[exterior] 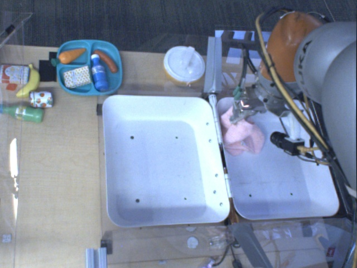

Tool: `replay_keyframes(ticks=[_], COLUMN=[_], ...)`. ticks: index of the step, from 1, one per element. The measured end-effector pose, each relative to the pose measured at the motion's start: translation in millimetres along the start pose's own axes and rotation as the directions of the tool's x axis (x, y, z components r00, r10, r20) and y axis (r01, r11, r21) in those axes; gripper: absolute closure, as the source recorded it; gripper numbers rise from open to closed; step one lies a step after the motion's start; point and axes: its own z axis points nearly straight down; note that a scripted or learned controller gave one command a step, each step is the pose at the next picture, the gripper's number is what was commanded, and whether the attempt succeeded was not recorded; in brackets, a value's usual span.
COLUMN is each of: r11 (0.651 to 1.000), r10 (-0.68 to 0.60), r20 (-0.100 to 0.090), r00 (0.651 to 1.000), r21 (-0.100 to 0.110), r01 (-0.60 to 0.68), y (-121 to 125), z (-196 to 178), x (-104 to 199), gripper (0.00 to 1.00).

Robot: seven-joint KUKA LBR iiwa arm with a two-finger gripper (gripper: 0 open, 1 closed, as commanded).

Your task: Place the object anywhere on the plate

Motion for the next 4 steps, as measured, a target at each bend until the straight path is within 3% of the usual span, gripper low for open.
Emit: replay_keyframes(ticks=[1,2,3,4], r11=[1.0,0.916,0.685,0.347], r10=[-0.009,-0.402,-0.729,-0.938], r20=[0.0,0.0,0.0,0.003], r00=[1.0,0.916,0.685,0.347], r21=[-0.002,-0.001,-0.002,-0.003], r01=[0.009,0.402,0.729,0.938], y=[2,-6,-4,-12], z=[-41,-44,-45,-34], x=[1,61,111,159], gripper=[1.0,1.0,1.0,1.0])
